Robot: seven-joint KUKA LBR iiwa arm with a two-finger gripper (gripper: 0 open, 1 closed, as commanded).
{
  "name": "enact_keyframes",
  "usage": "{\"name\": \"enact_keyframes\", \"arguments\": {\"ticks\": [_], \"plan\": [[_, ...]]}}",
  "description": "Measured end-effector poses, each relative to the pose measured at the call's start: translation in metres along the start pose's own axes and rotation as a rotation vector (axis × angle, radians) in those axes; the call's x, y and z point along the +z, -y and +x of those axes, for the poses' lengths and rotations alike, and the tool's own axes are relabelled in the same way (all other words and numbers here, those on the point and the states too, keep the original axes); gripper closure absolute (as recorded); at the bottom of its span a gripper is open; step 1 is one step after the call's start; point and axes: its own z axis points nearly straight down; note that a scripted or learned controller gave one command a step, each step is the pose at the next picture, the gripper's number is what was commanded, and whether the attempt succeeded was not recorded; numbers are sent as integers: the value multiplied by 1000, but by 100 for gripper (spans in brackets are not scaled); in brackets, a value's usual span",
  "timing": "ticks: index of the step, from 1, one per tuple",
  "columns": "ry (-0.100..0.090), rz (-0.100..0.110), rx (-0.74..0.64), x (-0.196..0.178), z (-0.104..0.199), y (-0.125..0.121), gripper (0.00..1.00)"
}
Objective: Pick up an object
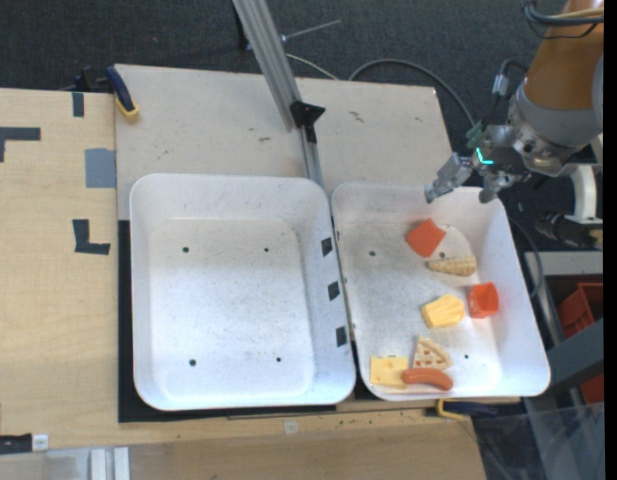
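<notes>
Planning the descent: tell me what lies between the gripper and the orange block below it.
In the camera view, only bare white bin floor separates the gripper from the orange block.
</notes>
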Motion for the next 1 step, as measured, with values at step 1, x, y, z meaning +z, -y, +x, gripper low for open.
{"name": "enact_keyframes", "arguments": {"ticks": [1], "plan": [[1, -4, -2, -2, 0, -1, 0]]}}
